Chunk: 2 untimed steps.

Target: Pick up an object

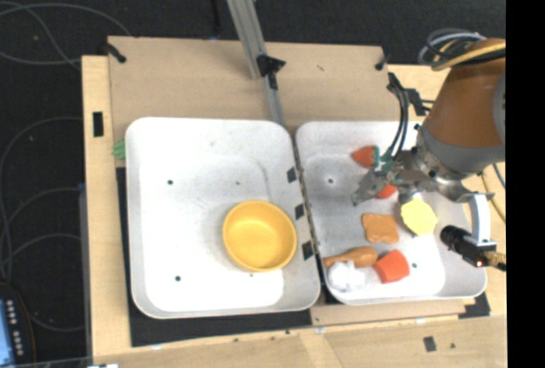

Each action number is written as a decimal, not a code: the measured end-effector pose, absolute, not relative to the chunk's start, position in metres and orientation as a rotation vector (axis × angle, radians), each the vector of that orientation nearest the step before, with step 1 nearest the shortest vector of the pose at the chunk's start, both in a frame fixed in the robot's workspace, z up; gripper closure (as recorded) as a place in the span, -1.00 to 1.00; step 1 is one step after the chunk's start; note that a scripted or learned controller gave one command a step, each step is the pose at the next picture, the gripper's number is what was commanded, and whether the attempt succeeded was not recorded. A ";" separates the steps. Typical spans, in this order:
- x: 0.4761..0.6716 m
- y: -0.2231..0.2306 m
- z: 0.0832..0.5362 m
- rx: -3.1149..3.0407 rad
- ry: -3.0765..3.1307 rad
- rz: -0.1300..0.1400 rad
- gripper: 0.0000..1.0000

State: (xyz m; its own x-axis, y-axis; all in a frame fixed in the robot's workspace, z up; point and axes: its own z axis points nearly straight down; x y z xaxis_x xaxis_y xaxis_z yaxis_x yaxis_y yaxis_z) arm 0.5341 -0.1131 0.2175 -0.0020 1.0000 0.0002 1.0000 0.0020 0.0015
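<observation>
Overhead, gripper point(372, 187) hangs mid right bin point(328, 145), toys crowding the near edge.

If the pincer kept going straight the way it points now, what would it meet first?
Most likely the bare floor of the right bin. The pincer points down and toward the view's left, with a small red-orange piece right beside it. Its height above the floor is hard to judge.
</observation>
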 end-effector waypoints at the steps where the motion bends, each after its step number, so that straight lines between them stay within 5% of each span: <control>1: 0.534 -0.113 0.218 2.220 2.221 0.002 -1.00; 2: 0.533 -0.114 0.175 2.223 2.221 -0.005 -1.00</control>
